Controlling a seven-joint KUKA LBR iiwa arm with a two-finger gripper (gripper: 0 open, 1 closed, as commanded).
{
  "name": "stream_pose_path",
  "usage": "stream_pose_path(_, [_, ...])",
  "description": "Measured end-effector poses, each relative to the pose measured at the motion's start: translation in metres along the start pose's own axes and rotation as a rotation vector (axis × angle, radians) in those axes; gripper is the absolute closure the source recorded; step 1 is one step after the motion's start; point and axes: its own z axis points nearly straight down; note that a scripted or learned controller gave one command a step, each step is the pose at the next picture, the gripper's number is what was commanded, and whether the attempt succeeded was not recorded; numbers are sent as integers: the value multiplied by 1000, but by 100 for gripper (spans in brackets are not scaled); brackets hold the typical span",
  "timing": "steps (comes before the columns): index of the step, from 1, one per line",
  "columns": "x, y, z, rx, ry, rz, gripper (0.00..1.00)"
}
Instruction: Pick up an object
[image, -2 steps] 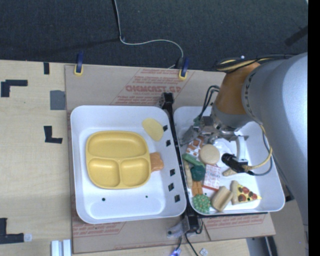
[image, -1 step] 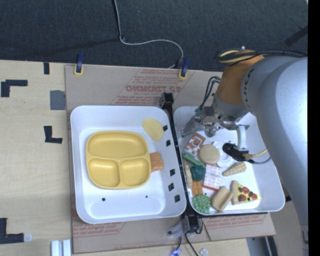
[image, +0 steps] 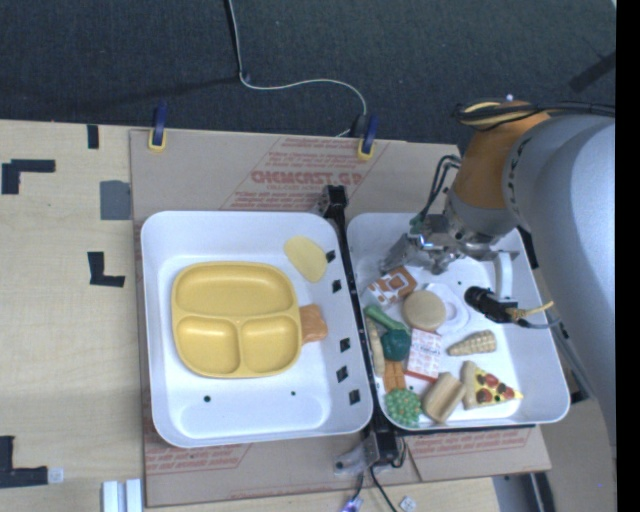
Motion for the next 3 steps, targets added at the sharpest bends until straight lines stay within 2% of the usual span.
stream_pose_path(1, [32,-77,-1,-1,-1,1,0])
stream_pose_path(2, [19,-63,0,3,2,0,0])
stream_pose_path(3, [24,-81,-1,-3,-3,1,0])
